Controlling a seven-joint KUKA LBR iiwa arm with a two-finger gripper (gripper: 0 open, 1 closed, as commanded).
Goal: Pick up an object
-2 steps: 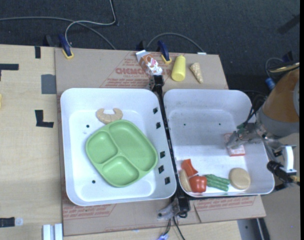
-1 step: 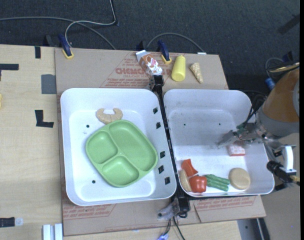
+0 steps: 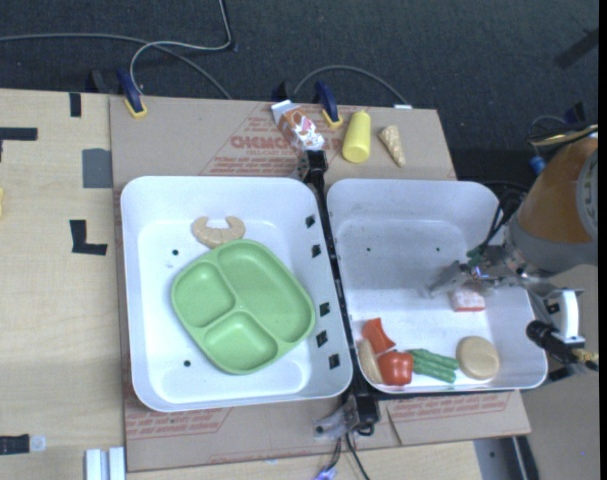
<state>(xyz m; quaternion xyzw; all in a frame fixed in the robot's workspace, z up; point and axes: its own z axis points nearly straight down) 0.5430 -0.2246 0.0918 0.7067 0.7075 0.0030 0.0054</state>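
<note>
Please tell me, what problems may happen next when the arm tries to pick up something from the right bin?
The gripper sits beside a small pink and white item, which looks flat, so the fingers may slide over it. The red pepper, green vegetable and round bun crowd the right bin's front wall, so a grab there could hit the wall or a neighbour.

Dark carpeted floor [image 3: 403, 28] with trailing cables [image 3: 183, 50] behind a cardboard-topped bench [image 3: 223, 138], evenly lit.

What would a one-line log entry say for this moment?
phase: reaching | gripper: right bin, beside pink-white item | grasp: unconfirmed | left bin: green tray
</note>
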